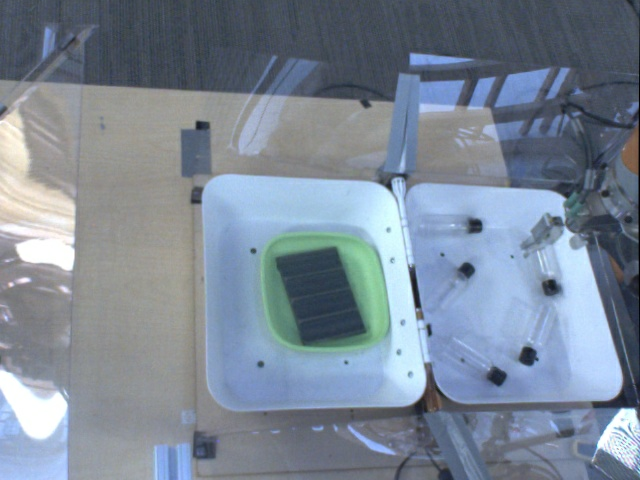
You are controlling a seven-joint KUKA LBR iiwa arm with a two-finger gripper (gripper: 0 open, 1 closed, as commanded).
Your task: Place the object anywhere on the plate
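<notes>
Camera view: two white bins side by side on the wooden bench. Using the green plate (325, 293) as landmark.

- The plate sits about centre in the left bin (225, 298). A dark ribbed block (320, 295) lies on it, slightly rotated, covering most of the plate's floor.
- The right bin (590, 363) is right of the plate, touching the left bin along the divider.
- Clear vials with black caps, all right of the plate in the right bin: one vial (450, 226) up near the bin's top-left, one (452, 282) closest to the plate at roughly its height, one (478, 361) lower right of the plate, one (535, 335) further right, and one (545, 271) furthest right, near the gripper. None on the plate; all well apart from it.
- The gripper (545, 231) is far right of the plate and a bit above its level, over the upper right part of the right bin, arm coming in from the right edge. Fingers look slightly parted with nothing between them; the furthest-right vial is just below the tips, can't tell whether touching.
- A grey bracket (402, 128) stands above and right of the plate, at the top of the seam between bins.
</notes>
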